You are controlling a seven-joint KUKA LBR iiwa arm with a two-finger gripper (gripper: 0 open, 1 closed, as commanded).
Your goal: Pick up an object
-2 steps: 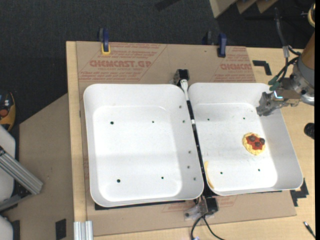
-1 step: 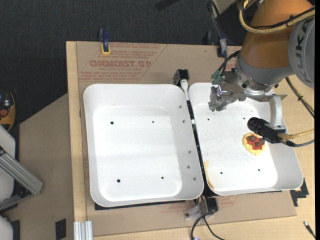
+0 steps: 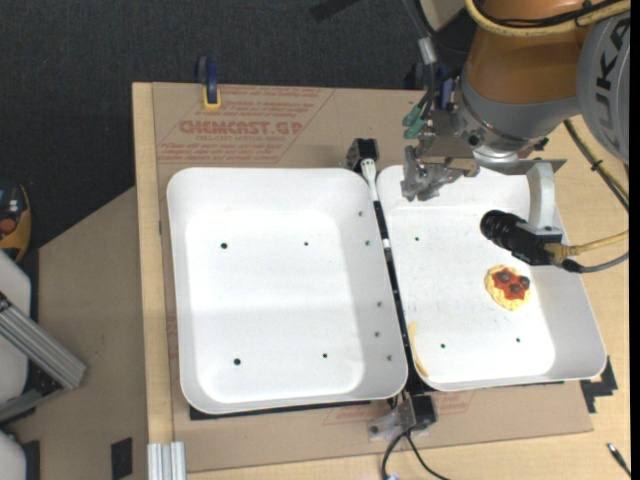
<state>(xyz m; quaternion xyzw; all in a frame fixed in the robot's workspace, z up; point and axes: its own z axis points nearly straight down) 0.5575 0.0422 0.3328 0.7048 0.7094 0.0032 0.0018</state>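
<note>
A small round yellow object with red and dark toppings, like a toy pizza, lies in the right bin toward its right side. My gripper hangs over the back left corner of that bin, well away from the toy, up and to its left. The fingers are small and dark against the bin rim, and nothing shows between them.
The left bin sits beside the right one, with a black divider strip between them. A black cylindrical part with a cable juts over the right bin just above the toy. The cardboard bench carries a blue-yellow clamp at the back.
</note>
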